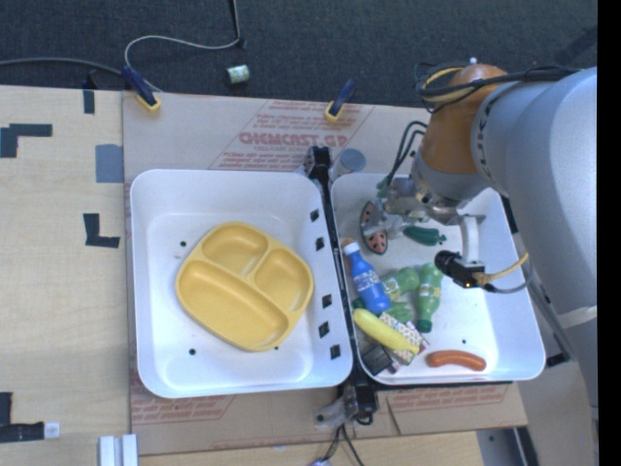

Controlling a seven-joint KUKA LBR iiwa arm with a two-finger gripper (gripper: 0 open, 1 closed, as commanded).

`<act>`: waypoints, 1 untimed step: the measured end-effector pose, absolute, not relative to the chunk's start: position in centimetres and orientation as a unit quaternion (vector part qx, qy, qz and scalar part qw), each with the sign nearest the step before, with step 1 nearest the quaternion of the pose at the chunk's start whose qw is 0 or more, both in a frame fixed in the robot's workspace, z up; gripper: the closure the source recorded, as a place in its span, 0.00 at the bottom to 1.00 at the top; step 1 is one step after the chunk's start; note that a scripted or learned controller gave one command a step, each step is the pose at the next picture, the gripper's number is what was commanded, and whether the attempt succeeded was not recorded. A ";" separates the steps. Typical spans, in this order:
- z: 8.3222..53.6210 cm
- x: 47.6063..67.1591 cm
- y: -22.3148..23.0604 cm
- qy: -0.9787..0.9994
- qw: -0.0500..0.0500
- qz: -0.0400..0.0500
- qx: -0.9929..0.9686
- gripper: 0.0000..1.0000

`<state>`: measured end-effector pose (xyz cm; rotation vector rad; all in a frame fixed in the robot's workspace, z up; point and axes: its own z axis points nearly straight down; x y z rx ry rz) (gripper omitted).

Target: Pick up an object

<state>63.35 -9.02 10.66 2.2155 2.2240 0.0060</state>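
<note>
Fingers apart or together could not be told; the gripper (400, 212) hung over the right bin's (532, 355) far-left part, just beyond a blue bottle (367, 280).

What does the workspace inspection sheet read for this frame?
Surface: cardboard-covered bench, two white bins side by side.
Job's things: right bin holds blue bottle, green bottles, banana, hot dog.
Clutter: yellow divided plate in left bin.
Grippers: gripper low in right bin's far end; jaws unclear.
Cables: black cable on dark floor.
Surroundings: clamps on bench edge.
</note>
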 end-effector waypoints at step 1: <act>22.5 57.2 -7.4 0.708 0.001 0.000 0.707 1.00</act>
